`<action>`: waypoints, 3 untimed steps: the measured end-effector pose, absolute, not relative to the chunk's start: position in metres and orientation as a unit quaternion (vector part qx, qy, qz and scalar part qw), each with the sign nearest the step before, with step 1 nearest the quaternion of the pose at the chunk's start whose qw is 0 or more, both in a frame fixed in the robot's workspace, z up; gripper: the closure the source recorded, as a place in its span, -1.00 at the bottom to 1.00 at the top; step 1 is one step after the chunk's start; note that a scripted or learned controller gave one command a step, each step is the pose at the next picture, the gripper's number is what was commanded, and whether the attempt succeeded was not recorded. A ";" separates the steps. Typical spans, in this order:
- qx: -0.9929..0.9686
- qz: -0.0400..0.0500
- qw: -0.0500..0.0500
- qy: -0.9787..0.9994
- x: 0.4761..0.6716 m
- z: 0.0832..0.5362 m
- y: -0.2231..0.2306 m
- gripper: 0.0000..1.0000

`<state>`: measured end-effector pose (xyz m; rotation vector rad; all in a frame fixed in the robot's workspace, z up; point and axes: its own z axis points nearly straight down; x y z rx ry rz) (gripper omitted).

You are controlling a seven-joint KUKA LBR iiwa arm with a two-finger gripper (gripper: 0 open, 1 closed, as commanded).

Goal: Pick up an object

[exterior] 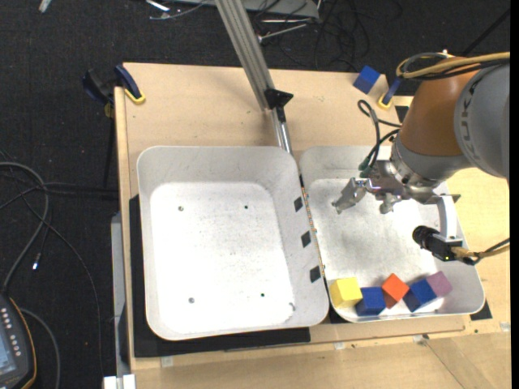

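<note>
Judged the step in hand as the approach, with no grasp made yet. Found the tool [366, 199] hanging over the far part of the right bin [365, 250], above bare white floor. Read its fingers [347, 199] as spread apart, with nothing between them. Traced the arm [454, 128] in from the right, bent over that same bin.

Spotted the candidates in a row along the near wall of the right bin: yellow block [346, 290] at the left end, then blue block [371, 300], orange block [395, 288], second blue block [420, 294] and purple block [439, 283] at the right end. Noted them packed close together; could not tell for every pair whether touching or just beside. Placed the whole row well apart from the tool, toward the near edge of the bench [203, 104]. Marked also a stray blue cube [367, 79] on the bench beyond the bins, outside both.

Reckoned the next move as a shift toward the near wall, a centring over one block, then a descent with the fingers straddling it. Favoured the yellow block, judged to have open floor on its left side. Expected trouble from the crowding: a finger landing on a neighbour, or pinching two blocks at once. Thought the bin wall likely to hamper any grasp turned across the row.
</note>
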<state>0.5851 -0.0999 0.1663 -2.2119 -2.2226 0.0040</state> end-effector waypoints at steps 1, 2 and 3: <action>-0.705 -0.002 -0.001 -0.710 0.601 0.203 -0.065 -1.00; -0.708 0.001 0.001 -0.706 0.572 0.195 -0.064 -1.00; -0.706 0.001 0.002 -0.708 0.521 0.195 -0.035 -1.00</action>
